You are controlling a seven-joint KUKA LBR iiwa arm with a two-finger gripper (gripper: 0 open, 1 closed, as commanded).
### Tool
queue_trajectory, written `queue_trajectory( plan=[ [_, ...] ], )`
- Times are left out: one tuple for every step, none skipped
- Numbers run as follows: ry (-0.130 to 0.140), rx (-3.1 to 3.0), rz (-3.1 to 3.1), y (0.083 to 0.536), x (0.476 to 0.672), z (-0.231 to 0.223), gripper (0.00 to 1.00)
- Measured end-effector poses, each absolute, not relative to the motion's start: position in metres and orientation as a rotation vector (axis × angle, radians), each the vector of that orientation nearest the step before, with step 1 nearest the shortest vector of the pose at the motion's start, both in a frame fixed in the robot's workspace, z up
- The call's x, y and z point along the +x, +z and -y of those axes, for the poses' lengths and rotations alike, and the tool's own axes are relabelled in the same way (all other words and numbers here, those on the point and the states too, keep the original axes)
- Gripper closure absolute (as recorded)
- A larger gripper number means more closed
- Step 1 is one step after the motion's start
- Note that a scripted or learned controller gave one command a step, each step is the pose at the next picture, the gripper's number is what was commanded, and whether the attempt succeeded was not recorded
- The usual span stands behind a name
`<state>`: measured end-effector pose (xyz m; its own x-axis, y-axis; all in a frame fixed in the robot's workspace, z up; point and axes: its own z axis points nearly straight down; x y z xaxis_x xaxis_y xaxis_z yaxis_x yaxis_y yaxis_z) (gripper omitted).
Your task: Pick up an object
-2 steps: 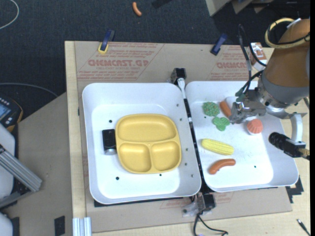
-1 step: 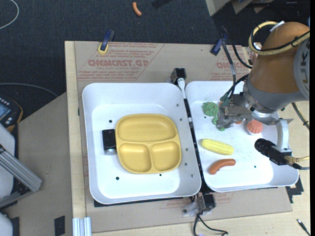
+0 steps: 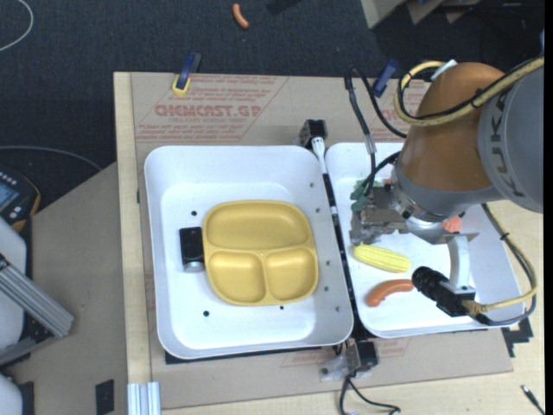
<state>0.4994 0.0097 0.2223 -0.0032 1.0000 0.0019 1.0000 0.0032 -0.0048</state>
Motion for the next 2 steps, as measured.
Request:
queue_trajectory(
  plan=[
    [-0.002, -2.216, 2.225, 0.232, 0.489, -0.049, 1.0],
    [0.004, -2.219, 2.219, 0.22, 0.484, -0.049, 1.0]
  ],
)
